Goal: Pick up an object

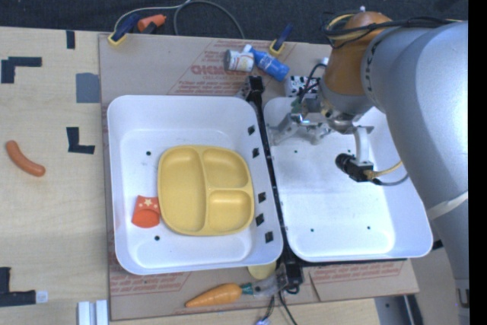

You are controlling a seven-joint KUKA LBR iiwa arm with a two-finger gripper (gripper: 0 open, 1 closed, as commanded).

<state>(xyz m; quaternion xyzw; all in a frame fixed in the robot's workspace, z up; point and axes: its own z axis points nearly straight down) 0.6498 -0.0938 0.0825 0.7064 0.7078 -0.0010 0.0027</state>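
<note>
The left white bin [122, 164] holds a yellow divided plate [205, 189] and, at the plate's left edge, a small orange cup [146, 212]. My gripper [303, 124] hangs low over the far left part of the right bin [342, 236], close to the wall between the two bins. The grey arm with its orange band [346, 68] comes in from the right and covers the bin's far right corner. I see no object held at the gripper.
Outside the bins lie a toy carrot [216, 294] at the front, a sausage [24, 158] far left, and a blue-and-white bottle [257, 61] behind the bins. A black plug with a yellow cable [356, 166] hangs from the wrist over the right bin.
</note>
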